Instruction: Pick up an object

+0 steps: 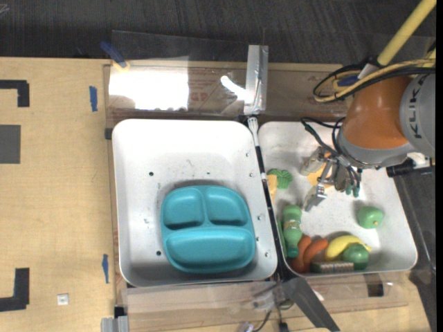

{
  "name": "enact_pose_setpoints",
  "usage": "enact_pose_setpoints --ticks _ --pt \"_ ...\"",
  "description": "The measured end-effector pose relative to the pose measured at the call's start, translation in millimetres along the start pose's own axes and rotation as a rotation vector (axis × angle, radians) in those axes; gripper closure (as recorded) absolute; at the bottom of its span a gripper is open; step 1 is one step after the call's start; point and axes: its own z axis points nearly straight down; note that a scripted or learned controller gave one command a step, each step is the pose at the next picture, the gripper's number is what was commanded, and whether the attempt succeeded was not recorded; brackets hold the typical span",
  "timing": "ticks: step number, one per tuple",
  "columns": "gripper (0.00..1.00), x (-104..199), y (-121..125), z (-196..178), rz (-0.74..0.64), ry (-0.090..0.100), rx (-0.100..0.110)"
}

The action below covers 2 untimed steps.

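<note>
The gripper (320, 185) is positioned over the right bin (405, 251), above bare floor; whether its fingers are apart or together cannot be told. Toy foods are clustered at the near edge: a banana (340, 245), a carrot (309, 250). A green apple (370, 217) lies apart. A teal divided tray (206, 228) is seated in the left bin (131, 151).

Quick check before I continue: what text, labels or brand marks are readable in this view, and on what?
"KU": large letters on the grey arm housing, cut off at the frame's edge.
Faint reddish printing on the brown panel behind the left bin: too blurred to read.
</note>
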Motion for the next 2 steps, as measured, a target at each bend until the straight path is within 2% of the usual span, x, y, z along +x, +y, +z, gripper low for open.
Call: enact_pose_setpoints --ticks 1,2 --pt "0.00 -14 23 0 -0.061 0.000 0.002" --pt "1.00 -17 24 -13 -0.060 -0.013 0.000"
